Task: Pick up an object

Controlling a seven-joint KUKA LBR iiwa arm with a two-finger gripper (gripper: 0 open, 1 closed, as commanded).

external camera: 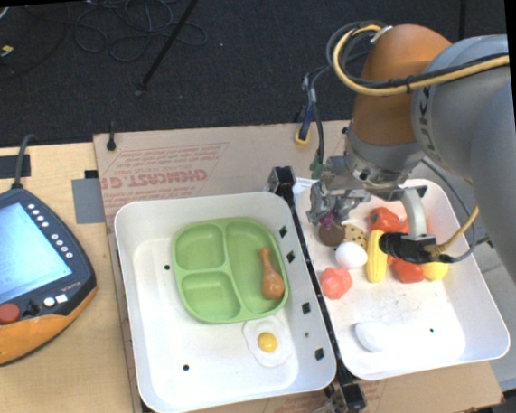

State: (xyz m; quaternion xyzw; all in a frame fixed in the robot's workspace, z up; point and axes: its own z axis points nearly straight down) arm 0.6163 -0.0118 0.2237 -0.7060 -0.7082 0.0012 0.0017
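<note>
My gripper (335, 204) hangs low over the back left part of the right bin (475, 339). A small purple thing (331, 212) sits right at its tip, and I cannot see whether it is gripped. Just in front lie a brown piece (332, 235), a speckled cookie (356, 234), a white egg (350, 255), a yellow corn cob (375, 257) and a pink-red strawberry (336, 282). A red tomato (386, 219) lies to the right of the gripper. The wrist hides part of the pile.
A flat white piece (373, 335) lies alone near the right bin's front. The left bin (165, 369) holds a green divided plate (212, 278) with a drumstick (271, 275) on it, and a fried egg (268, 342). A control tablet (23, 260) rests at far left.
</note>
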